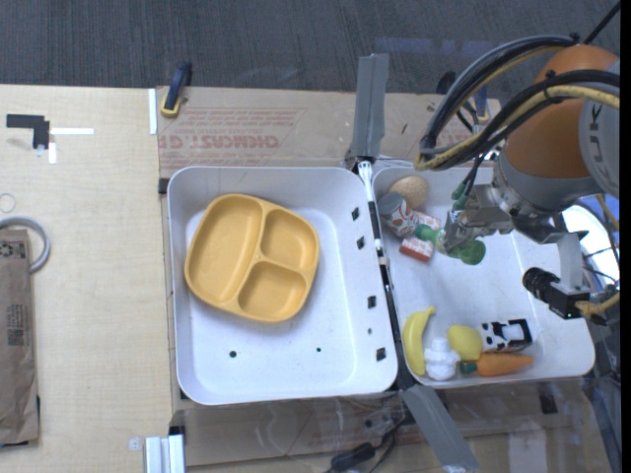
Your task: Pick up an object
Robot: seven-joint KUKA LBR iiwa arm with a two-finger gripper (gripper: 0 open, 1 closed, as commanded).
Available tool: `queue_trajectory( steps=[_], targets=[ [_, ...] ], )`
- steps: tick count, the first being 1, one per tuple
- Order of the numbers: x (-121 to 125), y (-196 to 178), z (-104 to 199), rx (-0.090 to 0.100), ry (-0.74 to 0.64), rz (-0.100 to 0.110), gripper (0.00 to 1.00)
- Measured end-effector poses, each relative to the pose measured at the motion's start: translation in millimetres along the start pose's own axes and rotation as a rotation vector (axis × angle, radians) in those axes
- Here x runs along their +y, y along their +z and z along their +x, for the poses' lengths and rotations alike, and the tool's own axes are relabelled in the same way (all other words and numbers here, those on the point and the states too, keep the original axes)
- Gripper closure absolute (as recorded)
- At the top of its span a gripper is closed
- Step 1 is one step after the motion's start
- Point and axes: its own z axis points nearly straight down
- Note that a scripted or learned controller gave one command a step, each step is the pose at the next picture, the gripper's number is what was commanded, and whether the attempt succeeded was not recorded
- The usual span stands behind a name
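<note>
Gripper (461, 236) was low in the right white bin (513, 304), over a small green round object (471, 254); whether it was gripping, you couldn't tell. Crowding from the red-and-white packet (416, 249) risked a glancing, failed grasp.

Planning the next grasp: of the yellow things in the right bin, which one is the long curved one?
The banana, lying along the right bin's left wall. The lemon beside it is round.
</note>
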Motion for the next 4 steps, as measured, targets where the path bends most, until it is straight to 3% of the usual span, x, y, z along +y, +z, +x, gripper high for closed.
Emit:
queue_trajectory(
  steps=[1,2,3,4],
  targets=[
    [19,31,-8,0.0,0.08,0.002,1.0],
    [-72,20,-36,0.001,-0.046,0.001,1.0],
    [-10,-4,-9,0.001,-0.125,0.0,1.0],
    [1,-7,35,0.0,-0.134,0.0,1.0]
  ],
)
